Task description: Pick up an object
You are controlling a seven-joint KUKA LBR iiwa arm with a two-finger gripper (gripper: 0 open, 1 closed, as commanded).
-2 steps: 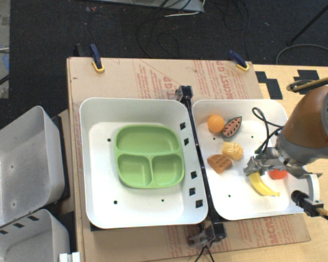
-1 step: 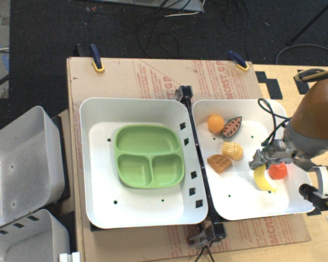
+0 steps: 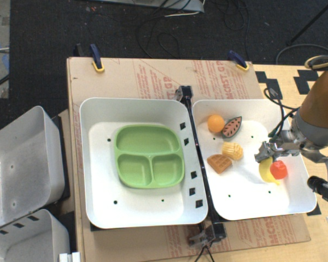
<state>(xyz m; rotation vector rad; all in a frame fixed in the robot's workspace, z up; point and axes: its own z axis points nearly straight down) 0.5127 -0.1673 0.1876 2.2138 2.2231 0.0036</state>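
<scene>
We see the gripper (image 3: 267, 153) low in the right bin (image 3: 246, 209), at the frame's right, just beside the yellow and red toys (image 3: 273, 171), probably lined up for grasping them. Whether it is clenched we cannot tell.

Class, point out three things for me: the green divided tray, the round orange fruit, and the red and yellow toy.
Green plastic divided tray (image 3: 149, 138): camera view, bare top compartment.
Round orange toy fruit (image 3: 216, 123): camera view, its middle.
Red and yellow toy (image 3: 278, 170): camera view, red part.
</scene>
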